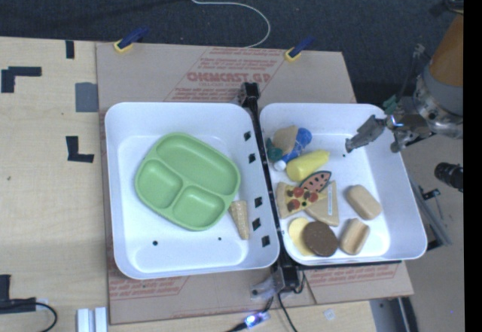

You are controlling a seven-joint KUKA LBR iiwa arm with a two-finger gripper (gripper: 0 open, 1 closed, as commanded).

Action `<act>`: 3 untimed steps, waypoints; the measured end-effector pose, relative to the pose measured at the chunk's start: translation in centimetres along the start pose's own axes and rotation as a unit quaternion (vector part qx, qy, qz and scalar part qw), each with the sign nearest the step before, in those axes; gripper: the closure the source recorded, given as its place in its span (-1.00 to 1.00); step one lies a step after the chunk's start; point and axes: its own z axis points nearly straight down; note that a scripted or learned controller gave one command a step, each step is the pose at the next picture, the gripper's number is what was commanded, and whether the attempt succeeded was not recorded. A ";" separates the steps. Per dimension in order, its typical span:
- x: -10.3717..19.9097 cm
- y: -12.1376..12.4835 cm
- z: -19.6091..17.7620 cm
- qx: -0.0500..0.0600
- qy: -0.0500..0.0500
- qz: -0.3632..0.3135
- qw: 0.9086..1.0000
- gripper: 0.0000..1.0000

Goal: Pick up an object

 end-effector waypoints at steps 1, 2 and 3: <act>6.6 0.1 18.6 0.007 0.003 -0.002 1.000 -1.00; 6.2 0.4 16.7 0.001 0.000 0.000 1.000 1.00; 11.5 -2.9 9.3 -0.002 0.001 -0.002 1.000 1.00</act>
